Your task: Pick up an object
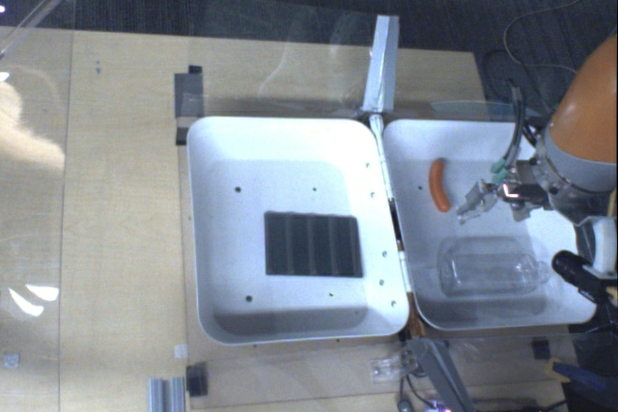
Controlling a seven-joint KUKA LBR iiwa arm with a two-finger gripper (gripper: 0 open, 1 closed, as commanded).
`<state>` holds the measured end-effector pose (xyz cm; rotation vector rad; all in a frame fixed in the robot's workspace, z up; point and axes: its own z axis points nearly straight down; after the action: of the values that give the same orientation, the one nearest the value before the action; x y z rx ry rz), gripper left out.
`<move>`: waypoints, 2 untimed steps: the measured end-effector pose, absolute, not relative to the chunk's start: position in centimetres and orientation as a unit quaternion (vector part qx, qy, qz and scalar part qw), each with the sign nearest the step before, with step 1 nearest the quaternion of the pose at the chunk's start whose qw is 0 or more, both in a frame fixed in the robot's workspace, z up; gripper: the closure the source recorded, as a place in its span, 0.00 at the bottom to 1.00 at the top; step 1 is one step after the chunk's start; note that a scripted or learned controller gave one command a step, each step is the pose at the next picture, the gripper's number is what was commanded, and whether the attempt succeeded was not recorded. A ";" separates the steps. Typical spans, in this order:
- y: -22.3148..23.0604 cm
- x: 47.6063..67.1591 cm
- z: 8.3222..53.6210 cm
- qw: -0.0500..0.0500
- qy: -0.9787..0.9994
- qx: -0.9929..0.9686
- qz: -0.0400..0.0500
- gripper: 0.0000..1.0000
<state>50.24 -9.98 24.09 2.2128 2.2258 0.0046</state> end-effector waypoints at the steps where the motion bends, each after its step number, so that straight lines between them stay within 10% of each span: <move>1: -9.9 50.4 25.2 0.004 0.710 0.704 0.003 1.00; 2: -9.9 50.4 25.2 0.004 0.710 0.704 0.003 0.00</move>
<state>50.45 -9.90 25.22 2.2064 2.2254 0.0106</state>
